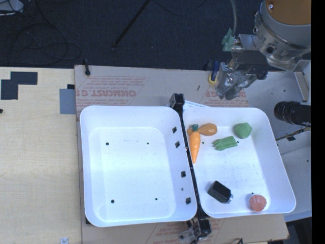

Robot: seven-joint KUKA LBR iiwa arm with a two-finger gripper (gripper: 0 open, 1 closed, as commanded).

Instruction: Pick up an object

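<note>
Hovering gripper [229, 89], grip state unclear, above right bin [274, 136], well apart from carrot [194, 145].

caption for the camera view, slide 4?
Hand above right bin's far edge; toy carrot, green pieces, black block inside.

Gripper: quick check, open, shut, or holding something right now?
Gripper: cannot be told; it hangs above the right bin's far rim, nothing visibly held.

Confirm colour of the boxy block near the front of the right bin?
Black. The block lies in the right bin, clearest in the camera view.
</note>
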